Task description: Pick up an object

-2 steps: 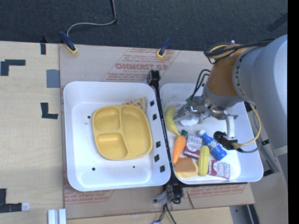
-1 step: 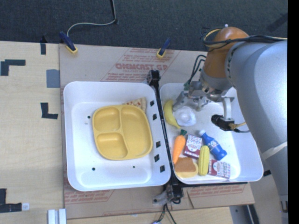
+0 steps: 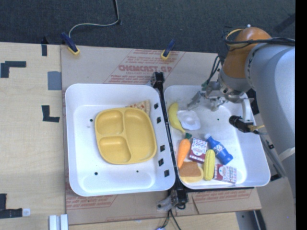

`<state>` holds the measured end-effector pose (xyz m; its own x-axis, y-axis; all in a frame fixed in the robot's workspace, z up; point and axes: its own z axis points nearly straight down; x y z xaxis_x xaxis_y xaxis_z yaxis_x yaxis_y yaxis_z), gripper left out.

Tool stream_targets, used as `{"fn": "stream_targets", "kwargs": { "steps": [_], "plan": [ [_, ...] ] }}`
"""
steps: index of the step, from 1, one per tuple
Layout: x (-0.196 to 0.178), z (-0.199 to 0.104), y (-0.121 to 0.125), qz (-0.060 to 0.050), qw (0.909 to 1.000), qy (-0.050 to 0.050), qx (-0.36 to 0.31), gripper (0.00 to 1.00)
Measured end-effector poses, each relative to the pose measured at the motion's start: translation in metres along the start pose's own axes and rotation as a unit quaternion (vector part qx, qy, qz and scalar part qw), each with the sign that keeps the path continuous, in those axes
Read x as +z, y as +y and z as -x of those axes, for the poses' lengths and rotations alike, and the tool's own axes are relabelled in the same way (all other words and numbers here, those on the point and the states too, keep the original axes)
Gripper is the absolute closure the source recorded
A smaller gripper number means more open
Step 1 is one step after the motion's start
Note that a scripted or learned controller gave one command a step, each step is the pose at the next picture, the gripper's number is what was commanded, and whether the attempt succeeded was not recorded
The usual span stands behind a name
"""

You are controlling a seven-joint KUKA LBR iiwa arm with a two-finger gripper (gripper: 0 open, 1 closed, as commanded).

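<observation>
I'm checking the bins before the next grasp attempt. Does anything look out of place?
One thing: a pizza slice in the left bin lies tucked under the far edge of the yellow plate, mostly hidden. The toy food in the right bin is jumbled but not spilled.

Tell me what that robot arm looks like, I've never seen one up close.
The arm is thick, rounded and light grey, with a glossy orange band above the wrist. Dark cables loop around that band. The wrist narrows to a small metal gripper in silver and grey with thin parts, above the right bin. A black fitting sticks out below the arm.
</observation>
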<state>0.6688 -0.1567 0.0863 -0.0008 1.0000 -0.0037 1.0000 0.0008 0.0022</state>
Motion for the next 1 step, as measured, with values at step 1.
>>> {"fn": "stream_targets", "kwargs": {
  "steps": [1],
  "plan": [
    [0.0004,-0.0361,-0.0067,0.000,1.0000,0.001,0.000,0.00]
  ]
}}
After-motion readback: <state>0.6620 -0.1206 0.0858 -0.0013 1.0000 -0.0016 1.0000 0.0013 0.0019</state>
